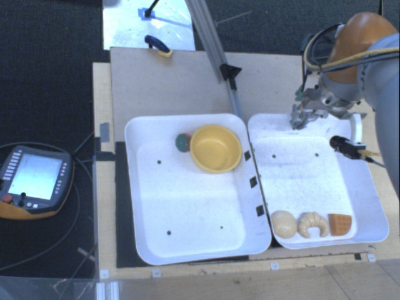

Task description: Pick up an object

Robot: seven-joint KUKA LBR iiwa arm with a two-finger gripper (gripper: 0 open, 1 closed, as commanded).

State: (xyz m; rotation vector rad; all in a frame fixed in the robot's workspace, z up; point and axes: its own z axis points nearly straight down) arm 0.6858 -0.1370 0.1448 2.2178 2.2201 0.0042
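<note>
Camera view: end effector (302,119) at upper right, grip state unclear.
Approach step, judging by pose; next it must travel down-frame to the croissant (314,224).

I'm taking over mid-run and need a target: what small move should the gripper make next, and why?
Probably travel toward the right bin's near edge. The gripper sits over that bin's far rim with nothing beneath it, while the round bun, croissant and toast piece lie along the near edge.

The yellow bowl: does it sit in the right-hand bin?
No, the bowl sits in the left bin, beside a small green object.
</note>
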